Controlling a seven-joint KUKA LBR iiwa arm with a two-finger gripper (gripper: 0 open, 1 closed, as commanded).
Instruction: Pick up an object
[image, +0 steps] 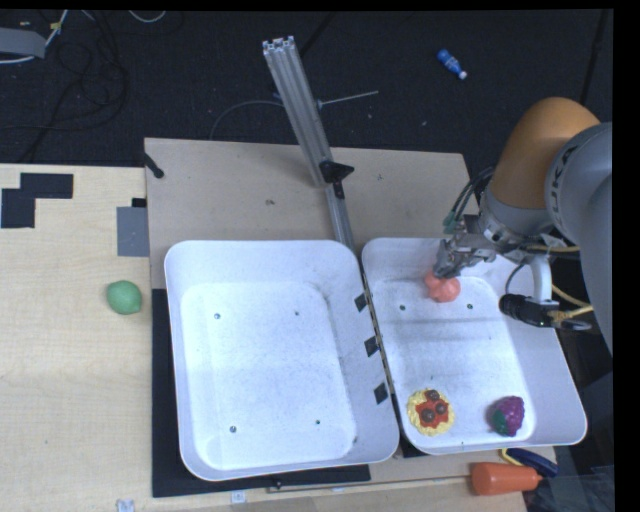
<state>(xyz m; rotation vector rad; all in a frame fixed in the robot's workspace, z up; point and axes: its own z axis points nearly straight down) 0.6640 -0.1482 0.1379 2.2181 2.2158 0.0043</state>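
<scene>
Pink-red rounded object (442, 288) sitting near the far edge of the right bin (470, 345), with the gripper (452, 262) directly over it and seemingly touching or almost touching its top. Cannot tell how wide the gripper is set, nor whether the object is truly caught; too small and too dark at the tip to judge. Probably the grasp step itself: descended onto the target, not yet lifted. Next, likely a firm close around the object's sides, then a straight pull upward, watching for a slip since a rounded, smooth-looking shape could roll out toward the bin wall just behind it. Elsewhere in the same bin, at the near end and well apart from the target: a yellow round piece with red spots (431, 411) and, beside it toward the corner, a purple grape-like cluster (507, 415). Left bin (190, 275) alongside, joined at the middle divider. Outside the bins: a green ball (125, 297) on the bench to the left, and an orange carrot-like item (503, 478) just past the right bin's near rim.
</scene>
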